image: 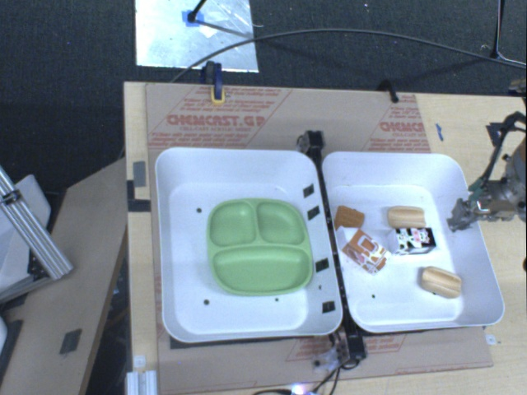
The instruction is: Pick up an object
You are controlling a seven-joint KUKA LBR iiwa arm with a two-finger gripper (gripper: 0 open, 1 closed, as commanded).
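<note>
The right bin [469,189] holds several small items. A tan bread roll [406,216] lies near its middle, with a black-and-white packet [414,239] just below it. A second roll [441,281] lies toward the front right. An orange-and-white wrapper [365,251] and a flat brown piece [349,217] sit on the bin's left side. My gripper [459,218] hangs over the right rim of this bin, to the right of the first roll and apart from every item. Nothing shows in its grasp.
The left bin [177,220] carries a green divided plate [259,247]. A black divider with clips [323,245] runs between the bins. Both bins rest on a brown cardboard sheet [247,113]. A metal frame [33,237] stands at the far left.
</note>
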